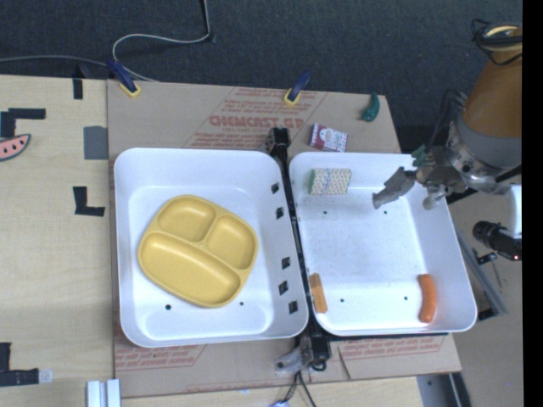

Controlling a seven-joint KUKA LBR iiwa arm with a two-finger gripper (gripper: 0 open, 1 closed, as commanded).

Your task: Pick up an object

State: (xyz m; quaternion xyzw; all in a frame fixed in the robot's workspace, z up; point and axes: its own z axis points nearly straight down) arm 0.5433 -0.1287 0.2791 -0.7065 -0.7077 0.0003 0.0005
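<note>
My gripper [411, 192] hangs over the back right part of the right bin [382, 244], with its two fingers spread open and nothing between them. A small pale patterned block [330, 181] lies at the bin's back left, to the left of the gripper. An orange sausage-shaped piece [428, 298] rests near the front right corner. A smaller orange piece [318, 293] lies against the front left wall. In the left bin [136, 185] sits a yellow divided plate [198, 249].
Behind the bins a small red and white packet [327, 137] and a green object [372, 107] lie on the cardboard. Two clamps [124, 76] hold the cardboard's back edge. Black clips [285, 227] join the bins along the middle divider.
</note>
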